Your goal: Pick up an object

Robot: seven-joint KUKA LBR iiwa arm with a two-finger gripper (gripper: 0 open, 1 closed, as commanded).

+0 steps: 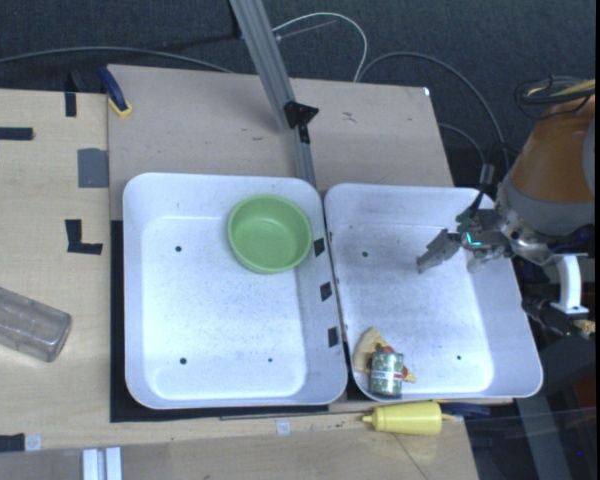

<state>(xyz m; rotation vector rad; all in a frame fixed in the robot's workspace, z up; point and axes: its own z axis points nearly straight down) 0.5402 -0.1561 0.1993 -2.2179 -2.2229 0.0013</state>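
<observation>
Hovering tool [432, 255] over right bin [500, 298], above can [386, 372].

We see two white bins side by side. A round green bowl [269, 233] sits in the left white bin [160, 298], near its top. A small green can [386, 371] lies in the right white bin [500, 368], at the bottom. The grey gripper [430, 256] hangs over the right bin. A yellow bottle [410, 418] lies just below the bins.
</observation>
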